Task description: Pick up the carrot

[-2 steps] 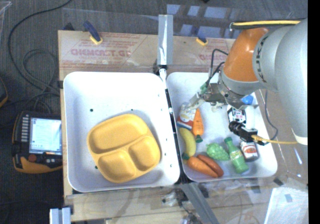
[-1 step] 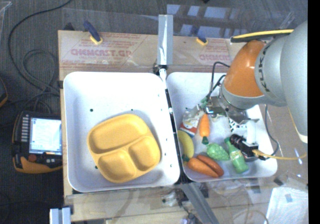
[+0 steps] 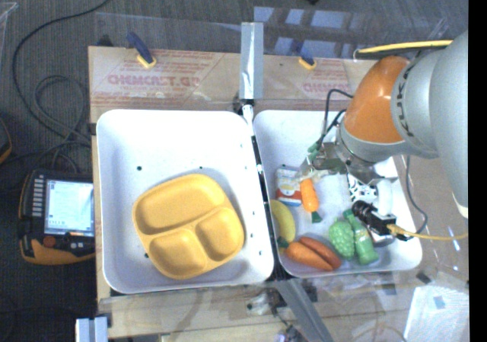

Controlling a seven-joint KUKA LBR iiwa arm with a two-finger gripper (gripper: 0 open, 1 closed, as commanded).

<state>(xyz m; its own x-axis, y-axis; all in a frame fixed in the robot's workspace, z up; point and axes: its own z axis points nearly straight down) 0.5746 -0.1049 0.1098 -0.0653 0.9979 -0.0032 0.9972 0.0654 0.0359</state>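
Note:
The carrot (image 3: pixel 308 195) is a short orange piece with a green stub at its lower end. It lies in the right bin (image 3: pixel 270 142), left of the bin's middle. My gripper (image 3: pixel 316 167) comes down from the orange-banded wrist directly over the carrot's upper end. The dark gripper body hides where it meets the carrot, so I cannot tell whether they touch.
Around the carrot in the right bin are a small white carton (image 3: pixel 288 183), a banana (image 3: pixel 284 220), a red-orange vegetable (image 3: pixel 312 252), two green items (image 3: pixel 353 240) and a white object (image 3: pixel 384 196). The left bin (image 3: pixel 122 142) holds a yellow divided tray (image 3: pixel 190 225).

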